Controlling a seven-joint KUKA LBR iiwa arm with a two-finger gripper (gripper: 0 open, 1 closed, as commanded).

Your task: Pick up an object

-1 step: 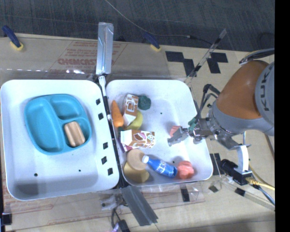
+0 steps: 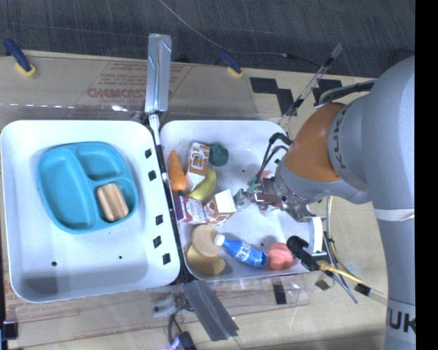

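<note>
Bins sit side by side on the bench. The left bin (image 2: 22, 268) holds a blue divided plate (image 2: 73, 188), and in the plate's lower right compartment lies a tan bread roll (image 2: 112, 201). The right bin (image 2: 241, 131) is crowded: an orange carrot (image 2: 177, 172) lies along its left wall, just beside a small printed carton (image 2: 198, 157) and a yellow banana (image 2: 204, 187), with a dark green ball (image 2: 218, 154) near the carton's right side. Below these are a small red and white box (image 2: 196, 210) and a brown and white carton (image 2: 222, 204), then a tan cup (image 2: 204, 252) on its side, a blue bottle (image 2: 242, 252) with a white cap, and a pink peach-like fruit (image 2: 279, 257) at the bottom edge. The gripper (image 2: 250, 195) hangs low in the right bin, just right of the brown and white carton; whether its jaws are open or closed, or grip anything, cannot be told from this slant. The grey arm (image 2: 372, 144) fills the right side.
</note>
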